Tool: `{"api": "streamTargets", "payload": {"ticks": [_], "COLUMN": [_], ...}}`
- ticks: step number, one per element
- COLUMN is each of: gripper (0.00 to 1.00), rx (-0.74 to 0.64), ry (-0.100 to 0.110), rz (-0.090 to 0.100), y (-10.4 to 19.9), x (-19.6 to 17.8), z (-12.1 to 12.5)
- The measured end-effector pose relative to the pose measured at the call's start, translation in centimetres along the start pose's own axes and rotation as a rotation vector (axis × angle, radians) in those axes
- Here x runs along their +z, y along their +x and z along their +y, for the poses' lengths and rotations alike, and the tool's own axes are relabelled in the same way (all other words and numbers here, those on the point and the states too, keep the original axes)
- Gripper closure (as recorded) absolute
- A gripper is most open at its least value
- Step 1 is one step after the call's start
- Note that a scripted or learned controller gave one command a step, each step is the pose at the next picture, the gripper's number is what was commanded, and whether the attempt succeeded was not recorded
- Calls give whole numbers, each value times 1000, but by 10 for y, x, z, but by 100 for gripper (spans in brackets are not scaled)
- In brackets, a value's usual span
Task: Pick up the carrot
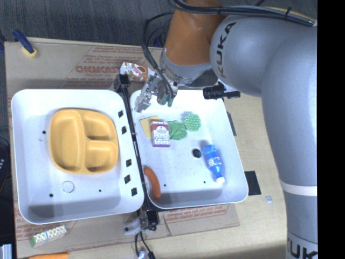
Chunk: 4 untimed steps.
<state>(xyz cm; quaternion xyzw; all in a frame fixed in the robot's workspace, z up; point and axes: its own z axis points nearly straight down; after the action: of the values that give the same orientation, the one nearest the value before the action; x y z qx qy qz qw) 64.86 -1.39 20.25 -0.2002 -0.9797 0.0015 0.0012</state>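
The carrot point(152, 181) is lying in the right bin point(229, 190), pressed against that bin's near-left wall, close to the divider where the two bins are meeting, with nothing touching it. The claw point(155, 94) is hanging over the far-left corner of the same bin, well apart from the carrot; its metal fingers are pointing down and to the left with nothing between them, and they are looking slightly parted, though the angle is making this hard to judge. Just below the claw a yellow block point(147, 124), a small red packet point(160, 134) and a green leafy toy point(183, 126) are sitting close together, and a blue bottle point(213, 162) is lying nearer the right wall. A yellow divided tray point(83, 141) is resting in the left bin point(24, 144) on the worktop point(259, 209).
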Motion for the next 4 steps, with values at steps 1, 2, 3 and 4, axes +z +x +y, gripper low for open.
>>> {"api": "streamTargets", "payload": {"ticks": [1,2,3,4], "gripper": [100,100,0,0], "rx": [-222,-132,-131,-633], "ry": [-2,-2,-2,-3], "rz": [-4,1,0,-4], "y": [28,101,100,98], "x": [-74,-13,-14,11], "z": [-59,-53,-53,27]}}
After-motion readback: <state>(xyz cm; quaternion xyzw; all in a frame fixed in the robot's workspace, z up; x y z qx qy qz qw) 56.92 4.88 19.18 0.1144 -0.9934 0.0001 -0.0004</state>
